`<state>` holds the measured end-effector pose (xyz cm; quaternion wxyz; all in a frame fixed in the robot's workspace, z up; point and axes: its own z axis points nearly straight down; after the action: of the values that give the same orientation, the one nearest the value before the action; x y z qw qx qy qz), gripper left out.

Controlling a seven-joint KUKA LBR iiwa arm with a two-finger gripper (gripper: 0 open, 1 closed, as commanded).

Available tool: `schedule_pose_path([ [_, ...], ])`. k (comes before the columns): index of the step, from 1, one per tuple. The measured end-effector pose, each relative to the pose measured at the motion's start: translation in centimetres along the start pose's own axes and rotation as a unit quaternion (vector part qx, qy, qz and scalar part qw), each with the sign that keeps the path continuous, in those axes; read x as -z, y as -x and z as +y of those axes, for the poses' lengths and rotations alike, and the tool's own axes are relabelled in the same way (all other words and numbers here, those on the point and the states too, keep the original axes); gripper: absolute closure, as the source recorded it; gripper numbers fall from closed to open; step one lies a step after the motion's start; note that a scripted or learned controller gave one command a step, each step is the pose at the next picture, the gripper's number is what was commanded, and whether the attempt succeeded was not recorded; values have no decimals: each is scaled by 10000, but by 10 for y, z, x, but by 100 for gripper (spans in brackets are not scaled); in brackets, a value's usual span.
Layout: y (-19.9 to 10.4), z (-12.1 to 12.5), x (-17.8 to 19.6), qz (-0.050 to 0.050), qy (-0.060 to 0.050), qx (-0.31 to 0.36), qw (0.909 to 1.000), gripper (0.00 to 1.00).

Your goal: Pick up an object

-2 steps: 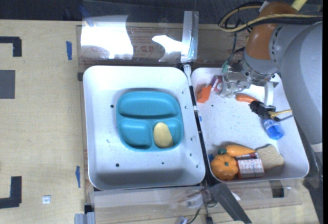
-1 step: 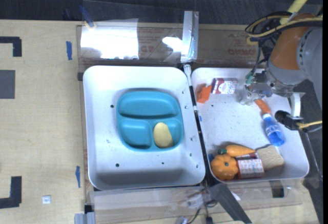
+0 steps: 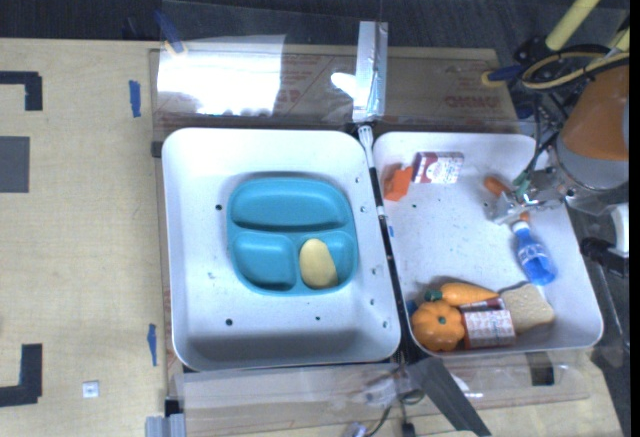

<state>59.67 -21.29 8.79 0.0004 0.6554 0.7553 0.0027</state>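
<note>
My gripper [image 3: 520, 193] reaches in from the right over the upper right part of the right bin [image 3: 450, 235]. It hovers just above the white-capped end of a blue bottle [image 3: 536, 258], which lies on the bin floor. A small orange piece [image 3: 495, 185] sits right beside the gripper's left side. The arm's orange band [image 3: 603, 125] shows at the right edge. A red and white carton [image 3: 437, 168] lies at the bin's back with an orange block [image 3: 397, 183] next to it.
At the right bin's front lie an orange pumpkin [image 3: 438, 323], a carrot [image 3: 468, 294], a red can [image 3: 488, 324] and a tan sponge-like block [image 3: 530, 306]. The left bin [image 3: 200, 325] holds a blue divided tray [image 3: 290, 230] with a yellow lemon-like fruit [image 3: 318, 263].
</note>
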Motion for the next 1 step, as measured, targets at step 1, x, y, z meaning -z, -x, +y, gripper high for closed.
schedule_pose_path([
  [1,-40,79,82,-24,14,-2032,9791,100],
])
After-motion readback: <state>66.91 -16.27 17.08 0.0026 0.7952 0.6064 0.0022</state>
